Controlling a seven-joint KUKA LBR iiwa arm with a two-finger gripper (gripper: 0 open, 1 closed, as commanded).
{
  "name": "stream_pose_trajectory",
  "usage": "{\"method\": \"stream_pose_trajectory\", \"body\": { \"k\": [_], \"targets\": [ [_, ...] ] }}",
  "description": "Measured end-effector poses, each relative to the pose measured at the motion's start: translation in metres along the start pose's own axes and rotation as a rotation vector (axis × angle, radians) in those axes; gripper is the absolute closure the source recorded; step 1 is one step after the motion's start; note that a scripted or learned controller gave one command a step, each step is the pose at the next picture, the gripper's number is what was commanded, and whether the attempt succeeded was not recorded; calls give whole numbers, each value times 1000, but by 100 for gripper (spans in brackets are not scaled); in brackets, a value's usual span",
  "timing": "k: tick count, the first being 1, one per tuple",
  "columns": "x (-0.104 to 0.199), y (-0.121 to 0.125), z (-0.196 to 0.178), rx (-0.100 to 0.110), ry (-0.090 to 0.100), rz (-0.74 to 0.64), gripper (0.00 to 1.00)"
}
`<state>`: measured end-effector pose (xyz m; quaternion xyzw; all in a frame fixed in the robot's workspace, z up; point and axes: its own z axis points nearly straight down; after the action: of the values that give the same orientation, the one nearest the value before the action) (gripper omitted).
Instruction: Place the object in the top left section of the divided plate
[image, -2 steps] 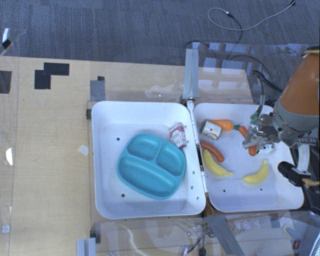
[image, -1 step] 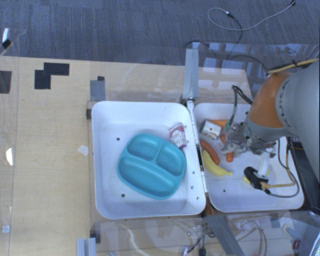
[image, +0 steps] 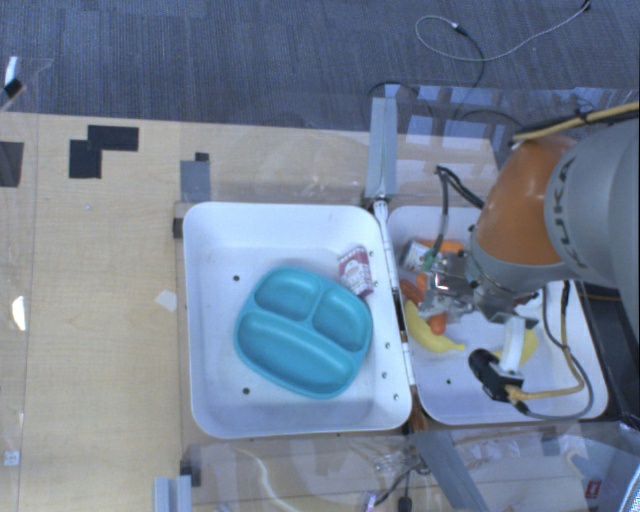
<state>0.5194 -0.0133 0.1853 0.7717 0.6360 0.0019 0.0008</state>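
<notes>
A teal divided plate lies in the left white bin, turned at a slant, with two small sections on its upper side and one long section below. A small red and white packet rests by the plate's upper right rim, close to the bin's right wall. My gripper hangs over the left part of the right bin, above a yellow banana and some orange pieces. The wrist hides what lies directly under the gripper.
The grey and orange arm covers most of the right bin. Another yellow piece peeks out beneath it. A metal divider post stands between the bins at the back. Black tape marks lie on the wooden bench at left.
</notes>
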Motion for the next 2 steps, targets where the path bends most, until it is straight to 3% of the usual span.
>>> {"method": "stream_pose_trajectory", "body": {
  "k": [1, 2],
  "targets": [
    [49, 4, 1, 1, -1, -121, 100],
    [79, -16, 1, 2, -1, -211, 100]
  ]
}}
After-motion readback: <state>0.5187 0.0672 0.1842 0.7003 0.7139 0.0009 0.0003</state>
